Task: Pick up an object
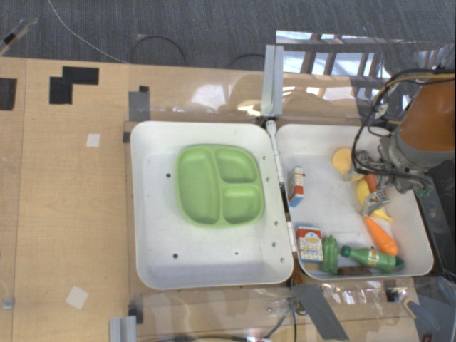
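Nearest the camera, along the front wall of the right bin [427, 262], a green bottle [370, 258] lay on its side beside a small red-and-white carton [308, 244] and a green toy [330, 254]. Just behind the bottle, an orange carrot [382, 236] lay at a slant. A second small carton [296, 184] stood near the divider between the bins, and a round yellow fruit [343, 161] sat toward the back of the right bin.

The left bin [157, 262] carried a green divided plate [218, 185] at its centre.

The end effector [378, 199] was low in the right half of the right bin, under the grey wrist and orange band of the arm [427, 123]. It stood directly over a cluster of small yellow and orange pieces [366, 188], just behind the carrot. How far the end effector was open could not be told, and no item was visibly held in it.

The step in hand was judged to be the descent onto one item of that cluster. To do it well:

1. Select one piece, not the gap between neighbours.
2. Centre the end effector across the piece's narrow axis.
3. Keep clear of the carrot and the bin's right wall.
4. Close only once fully down, then lift straight up.

Crowding made a glancing or double grasp the likely fault.
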{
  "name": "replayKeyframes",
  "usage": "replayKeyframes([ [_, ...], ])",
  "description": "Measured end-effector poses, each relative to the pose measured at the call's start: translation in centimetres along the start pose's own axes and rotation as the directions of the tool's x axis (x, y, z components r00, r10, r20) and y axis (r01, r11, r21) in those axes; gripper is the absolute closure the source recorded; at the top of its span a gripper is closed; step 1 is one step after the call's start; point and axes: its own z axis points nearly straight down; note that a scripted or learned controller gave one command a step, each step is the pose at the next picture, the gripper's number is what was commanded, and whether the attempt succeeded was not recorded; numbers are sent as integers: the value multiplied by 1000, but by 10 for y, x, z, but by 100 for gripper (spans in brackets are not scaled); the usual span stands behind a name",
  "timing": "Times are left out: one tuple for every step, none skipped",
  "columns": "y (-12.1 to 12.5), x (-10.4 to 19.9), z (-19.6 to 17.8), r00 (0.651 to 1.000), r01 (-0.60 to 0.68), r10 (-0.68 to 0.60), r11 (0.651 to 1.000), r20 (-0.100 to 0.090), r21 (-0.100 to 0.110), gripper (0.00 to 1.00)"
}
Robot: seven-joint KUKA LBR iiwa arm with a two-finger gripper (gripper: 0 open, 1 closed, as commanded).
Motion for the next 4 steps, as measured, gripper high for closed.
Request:
replayKeyframes([
  [42,48,-2,997,-74,74,997,4,0,0],
  [105,36,-3,995,-97,97,995,9,0,0],
  [60,59,-3,1000,-20,20,1000,9,2,0],
  [60,53,-18,1000,-14,14,1000,25,8,100],
])
